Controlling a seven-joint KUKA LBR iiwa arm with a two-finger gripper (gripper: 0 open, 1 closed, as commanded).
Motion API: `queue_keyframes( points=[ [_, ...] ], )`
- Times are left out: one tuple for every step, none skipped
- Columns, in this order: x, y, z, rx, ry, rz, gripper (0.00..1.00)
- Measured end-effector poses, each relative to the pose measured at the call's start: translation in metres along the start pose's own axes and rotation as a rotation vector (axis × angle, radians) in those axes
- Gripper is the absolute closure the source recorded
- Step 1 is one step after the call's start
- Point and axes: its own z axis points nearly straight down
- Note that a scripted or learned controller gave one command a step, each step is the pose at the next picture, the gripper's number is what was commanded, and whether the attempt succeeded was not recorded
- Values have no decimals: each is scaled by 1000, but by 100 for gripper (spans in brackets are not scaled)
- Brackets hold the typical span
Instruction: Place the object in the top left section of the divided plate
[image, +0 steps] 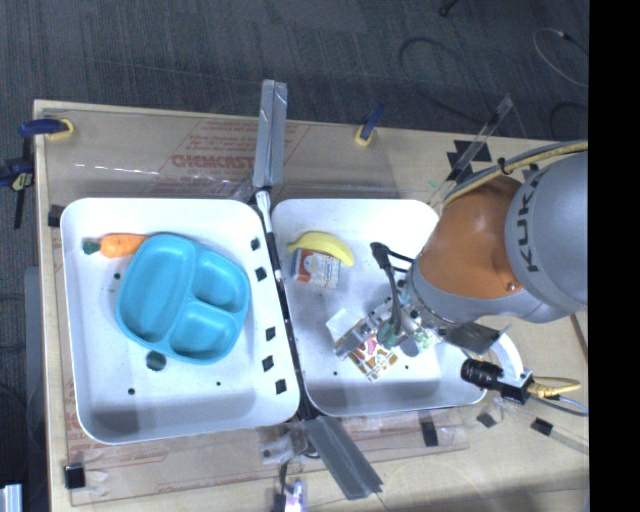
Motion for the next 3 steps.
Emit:
queue_keyframes(
  points=[
    [35, 61, -62, 1, 2, -32, 100],
    [74, 128, -35, 2, 1, -158, 100],
    [90, 187, -19, 3, 1, -238, 100]
  ],
)
